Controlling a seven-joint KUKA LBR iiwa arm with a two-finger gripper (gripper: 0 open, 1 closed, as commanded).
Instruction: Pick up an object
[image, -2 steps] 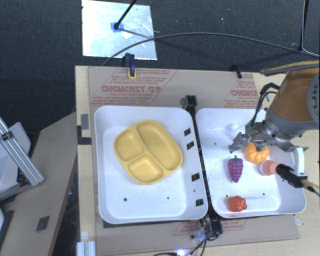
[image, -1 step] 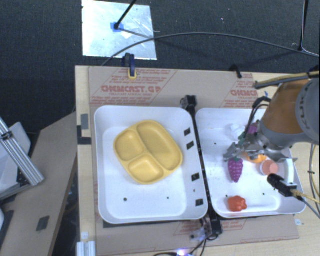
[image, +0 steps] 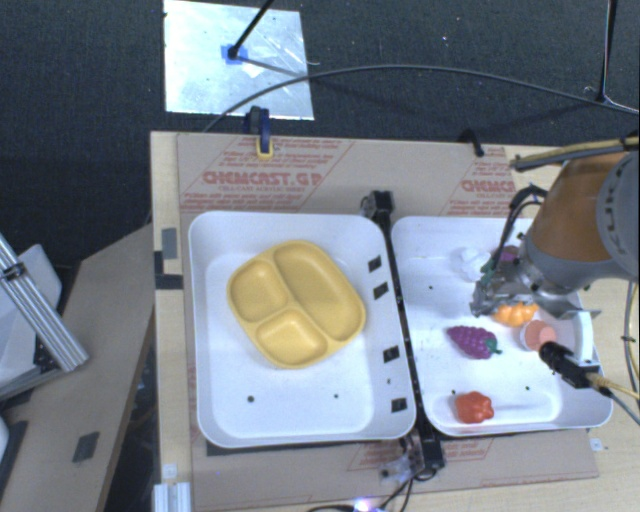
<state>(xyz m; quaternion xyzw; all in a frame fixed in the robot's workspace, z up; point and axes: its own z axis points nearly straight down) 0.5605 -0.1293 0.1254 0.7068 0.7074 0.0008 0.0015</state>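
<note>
The gripper (image: 489, 300) hangs low in the right bin (image: 430, 400); whether it is open cannot be told. An orange fruit (image: 516, 314) lies just beside it, purple grapes (image: 472, 341) near, a red pepper (image: 474, 406) farther off.

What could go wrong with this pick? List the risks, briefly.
1. Crowding: the gripper sits low in the right bin next to an orange piece, with the purple grapes and a pink item close by. It may nudge or catch the wrong one.
2. The objects look small and rounded, so one could slip out.
3. The red pepper lies near the bin's front wall, likely awkward to approach.
</note>
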